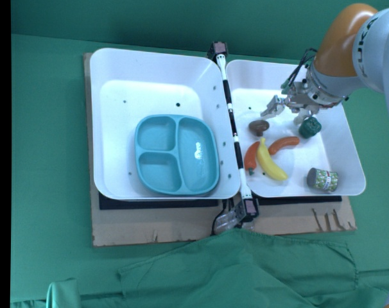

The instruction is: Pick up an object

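Note:
In the right bin point(348, 172) lie a brown mushroom-like toy point(259, 127), a red sausage point(284, 145), an orange carrot point(251, 154), a yellow banana point(270, 161), a dark green vegetable toy point(310, 127) and a small can point(322, 179). My gripper point(286, 111) hangs over the back of this bin, open, with its fingers spread and nothing between them. One fingertip point(270, 108) is just above the brown toy. The other is next to the green toy.
The left bin point(117, 76) holds a teal three-compartment plate point(176, 154). A black-and-white divider rail point(232, 120) runs between the bins. Green cloth point(246, 268) is bunched at the front of the bench.

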`<state>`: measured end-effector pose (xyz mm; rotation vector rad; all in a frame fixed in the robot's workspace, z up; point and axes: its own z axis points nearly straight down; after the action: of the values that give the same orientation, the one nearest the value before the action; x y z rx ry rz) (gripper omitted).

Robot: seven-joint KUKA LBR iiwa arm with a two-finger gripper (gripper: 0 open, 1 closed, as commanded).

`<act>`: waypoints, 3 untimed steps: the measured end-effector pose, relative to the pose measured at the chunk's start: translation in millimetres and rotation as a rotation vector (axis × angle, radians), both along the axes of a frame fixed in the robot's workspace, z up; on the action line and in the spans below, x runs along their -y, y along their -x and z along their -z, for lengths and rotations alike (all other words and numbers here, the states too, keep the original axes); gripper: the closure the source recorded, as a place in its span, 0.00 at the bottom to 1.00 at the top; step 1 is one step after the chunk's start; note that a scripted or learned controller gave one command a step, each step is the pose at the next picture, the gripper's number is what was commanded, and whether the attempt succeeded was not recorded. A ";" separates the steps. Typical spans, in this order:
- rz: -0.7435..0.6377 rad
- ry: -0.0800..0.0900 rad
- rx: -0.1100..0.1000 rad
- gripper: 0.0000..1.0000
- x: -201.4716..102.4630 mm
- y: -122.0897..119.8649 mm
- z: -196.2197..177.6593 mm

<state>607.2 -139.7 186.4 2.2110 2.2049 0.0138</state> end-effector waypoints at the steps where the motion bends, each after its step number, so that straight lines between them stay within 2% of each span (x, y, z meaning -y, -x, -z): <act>1: 0.001 0.001 0.005 0.00 -0.4 54.8 -0.2; 2: 0.001 0.003 0.009 0.00 -7.8 103.8 0.0; 3: 0.005 0.004 0.011 1.00 -6.7 103.1 -10.5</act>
<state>504.1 -133.1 196.9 2.2092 2.1913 0.0209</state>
